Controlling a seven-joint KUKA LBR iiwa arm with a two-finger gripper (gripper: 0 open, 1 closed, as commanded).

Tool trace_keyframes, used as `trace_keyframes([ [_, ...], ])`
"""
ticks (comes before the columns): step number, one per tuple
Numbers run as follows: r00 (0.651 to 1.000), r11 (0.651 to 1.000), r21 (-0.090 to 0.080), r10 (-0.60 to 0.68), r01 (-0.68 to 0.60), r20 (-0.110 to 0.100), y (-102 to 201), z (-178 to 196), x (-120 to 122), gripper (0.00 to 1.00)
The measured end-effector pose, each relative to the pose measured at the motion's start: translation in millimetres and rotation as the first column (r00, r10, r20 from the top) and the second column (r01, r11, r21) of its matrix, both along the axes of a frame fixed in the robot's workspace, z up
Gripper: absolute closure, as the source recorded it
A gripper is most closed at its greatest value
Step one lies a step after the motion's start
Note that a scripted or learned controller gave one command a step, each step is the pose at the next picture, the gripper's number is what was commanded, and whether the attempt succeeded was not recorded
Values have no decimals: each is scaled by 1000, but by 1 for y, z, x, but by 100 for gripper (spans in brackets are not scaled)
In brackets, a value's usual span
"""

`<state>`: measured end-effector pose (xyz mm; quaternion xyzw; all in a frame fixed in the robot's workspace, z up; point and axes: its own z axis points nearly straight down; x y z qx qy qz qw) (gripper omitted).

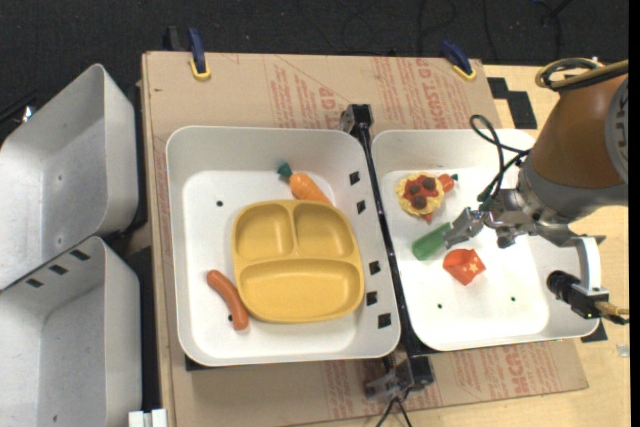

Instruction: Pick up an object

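1. Since nothing can be seen between the fingers, the step in hand looks like the approach, with the pick itself not yet made
2. Nearest the front edge of the right bin (480, 335) lies a red block (463, 265), a little toward the middle of the bin floor, just in front of the gripper (462, 227)
3. A green piece (431, 242) lies just beside the gripper tip on the side toward the divider between the bins; it touches or nearly touches the tip, and I cannot tell which
4. Whether the gripper is spread or pressed together cannot be told from this slant
5. The next move, as I judge it, calls for settling on the green piece or the red block, centring over it and descending squarely
6. Farther back sits a small pizza toy (421, 193), near the bin's rear
7. The arm (580, 155) leans in over the right edge, wrist angled down toward the bin's middle
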<state>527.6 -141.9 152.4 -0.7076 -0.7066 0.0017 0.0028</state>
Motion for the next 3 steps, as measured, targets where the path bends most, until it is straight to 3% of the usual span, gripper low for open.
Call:
trace_keyframes([
  [1, 1000, 1000, 0, 0, 0, 0, 1, -54, -1, 0],
  [2, 1000, 1000, -2, -2, 2, 7, 0, -41, 0, 100],
  [3, 1000, 1000, -3, 0, 1, 10, -1, 5, -6, 100],
])
